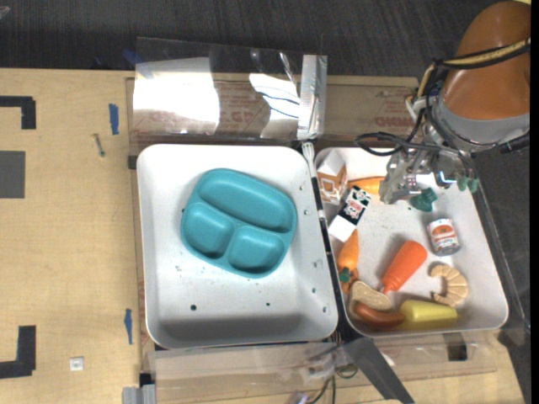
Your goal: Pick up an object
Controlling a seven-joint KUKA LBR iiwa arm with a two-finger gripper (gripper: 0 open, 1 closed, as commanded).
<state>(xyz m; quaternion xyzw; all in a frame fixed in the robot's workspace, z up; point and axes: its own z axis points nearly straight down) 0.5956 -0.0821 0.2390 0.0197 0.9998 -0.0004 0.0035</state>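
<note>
Camera view | claw [410, 183] grip unclear | orange carrot [402, 264] lies just below, apart

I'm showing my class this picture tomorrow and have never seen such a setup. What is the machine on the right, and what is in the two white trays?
One camera looks down at a slant on a bench. The grey and orange shape is a robot arm; its gripper hangs over the right bin. That bin holds toy food and small items: an orange carrot, a yellow piece, a small can. The left bin holds a teal divided plate. Nothing visibly sits between the gripper's fingers.
</note>
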